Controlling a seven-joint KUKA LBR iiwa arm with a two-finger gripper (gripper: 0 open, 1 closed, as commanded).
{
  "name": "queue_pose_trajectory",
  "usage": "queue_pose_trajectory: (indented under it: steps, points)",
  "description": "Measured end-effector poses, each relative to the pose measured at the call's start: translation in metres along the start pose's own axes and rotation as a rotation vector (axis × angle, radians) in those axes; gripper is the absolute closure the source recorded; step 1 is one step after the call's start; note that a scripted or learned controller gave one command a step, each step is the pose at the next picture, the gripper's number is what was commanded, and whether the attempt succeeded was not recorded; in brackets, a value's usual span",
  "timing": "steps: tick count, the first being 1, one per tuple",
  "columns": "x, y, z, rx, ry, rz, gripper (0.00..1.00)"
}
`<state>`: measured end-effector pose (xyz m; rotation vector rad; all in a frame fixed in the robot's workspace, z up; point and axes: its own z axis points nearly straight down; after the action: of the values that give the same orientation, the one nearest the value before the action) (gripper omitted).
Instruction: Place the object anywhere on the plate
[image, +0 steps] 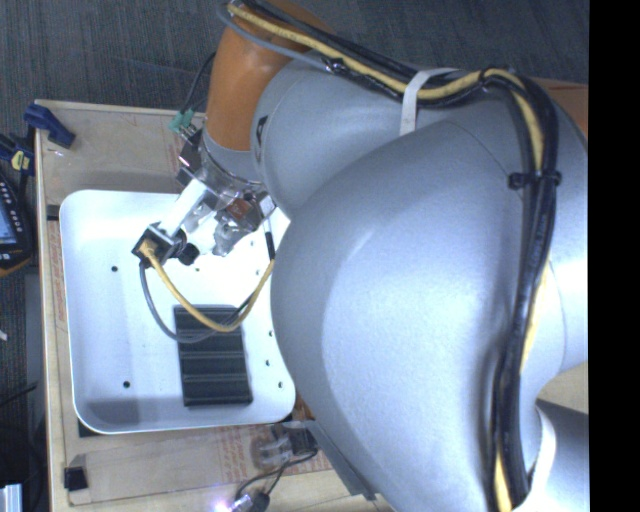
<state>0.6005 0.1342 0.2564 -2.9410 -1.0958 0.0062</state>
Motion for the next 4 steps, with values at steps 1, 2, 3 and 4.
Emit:
queue_pose_trajectory:
  steps: [1, 2, 3, 4]
  points:
    - [-0.058, -0.047, 0.018, 0.003, -0.002, -0.196, 1.00]
    - [0.042, 0.021, 0.062, 0.001, -0.001, -0.247, 1.00]
    - [0.078, -0.005, 0.014, -0.001, 0.001, -0.370, 1.00]
    - [0.098, -0.029, -0.035, -0.004, 0.002, -0.842, 1.00]
